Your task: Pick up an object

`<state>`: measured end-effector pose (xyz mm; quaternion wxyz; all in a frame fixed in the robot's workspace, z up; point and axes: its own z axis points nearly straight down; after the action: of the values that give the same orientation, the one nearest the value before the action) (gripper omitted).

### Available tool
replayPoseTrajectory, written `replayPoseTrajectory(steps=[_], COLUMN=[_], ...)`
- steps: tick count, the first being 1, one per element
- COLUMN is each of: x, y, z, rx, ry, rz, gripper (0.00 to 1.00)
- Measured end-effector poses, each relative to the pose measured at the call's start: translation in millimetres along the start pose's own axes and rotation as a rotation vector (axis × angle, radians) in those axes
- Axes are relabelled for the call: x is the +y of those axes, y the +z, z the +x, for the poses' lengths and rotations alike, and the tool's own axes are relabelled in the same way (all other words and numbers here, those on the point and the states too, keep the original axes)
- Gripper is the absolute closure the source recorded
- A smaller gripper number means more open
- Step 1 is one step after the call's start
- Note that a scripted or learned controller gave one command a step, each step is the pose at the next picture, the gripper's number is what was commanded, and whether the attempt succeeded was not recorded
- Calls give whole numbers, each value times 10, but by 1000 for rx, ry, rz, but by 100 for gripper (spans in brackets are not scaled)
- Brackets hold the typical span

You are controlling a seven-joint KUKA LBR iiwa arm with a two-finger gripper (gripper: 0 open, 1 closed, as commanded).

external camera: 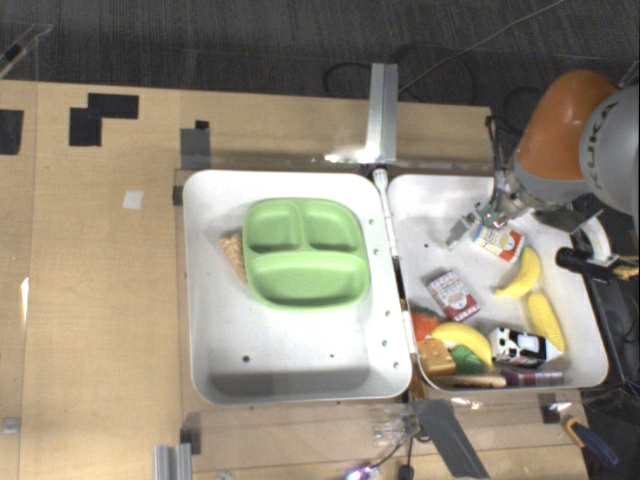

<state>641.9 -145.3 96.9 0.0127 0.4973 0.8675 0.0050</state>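
Wooden tabletop (pixel 90 298) carries two white bins; left bin (pixel 210 358) holds one green tray (pixel 303 251); end effector (pixel 490 213), grip state unclear, over right bin (pixel 420 203) near two bananas (pixel 522 274).

The grey arm (pixel 612 153) carries letters that look like "KUKA" (cut by the frame edge); print on the small packets is too blurred to read.
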Motion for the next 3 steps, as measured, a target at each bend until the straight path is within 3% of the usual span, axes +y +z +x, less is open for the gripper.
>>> replayPoseTrajectory(steps=[1,2,3], x=[-451,-788,-888], y=[-23,-40,3], z=[105,401,1136], rx=[-6,-12,4], ry=[-13,-42,210], rz=[-4,-8,1], gripper=[0,0,0])
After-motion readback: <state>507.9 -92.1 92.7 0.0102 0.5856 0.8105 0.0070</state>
